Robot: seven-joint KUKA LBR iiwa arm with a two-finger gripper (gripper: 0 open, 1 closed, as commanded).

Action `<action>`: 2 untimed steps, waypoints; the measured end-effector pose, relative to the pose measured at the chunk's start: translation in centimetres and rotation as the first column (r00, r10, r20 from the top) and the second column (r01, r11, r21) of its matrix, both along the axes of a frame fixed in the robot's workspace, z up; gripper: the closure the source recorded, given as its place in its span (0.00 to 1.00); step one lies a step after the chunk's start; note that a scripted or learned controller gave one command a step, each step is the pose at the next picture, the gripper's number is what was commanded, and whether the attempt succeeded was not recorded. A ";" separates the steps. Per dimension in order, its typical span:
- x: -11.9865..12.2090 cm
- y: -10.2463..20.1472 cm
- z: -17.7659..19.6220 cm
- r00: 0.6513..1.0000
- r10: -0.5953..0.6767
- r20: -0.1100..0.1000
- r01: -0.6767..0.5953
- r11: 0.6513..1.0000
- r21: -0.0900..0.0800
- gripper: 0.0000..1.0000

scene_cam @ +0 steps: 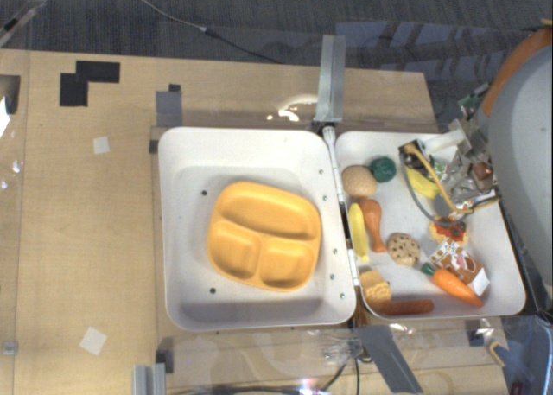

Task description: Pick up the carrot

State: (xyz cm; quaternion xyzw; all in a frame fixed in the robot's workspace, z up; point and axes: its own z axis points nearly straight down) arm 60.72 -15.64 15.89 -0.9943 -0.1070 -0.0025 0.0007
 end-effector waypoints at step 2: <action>4.7 4.0 6.8 1.000 0.003 0.005 -0.003 1.000 -0.002 1.00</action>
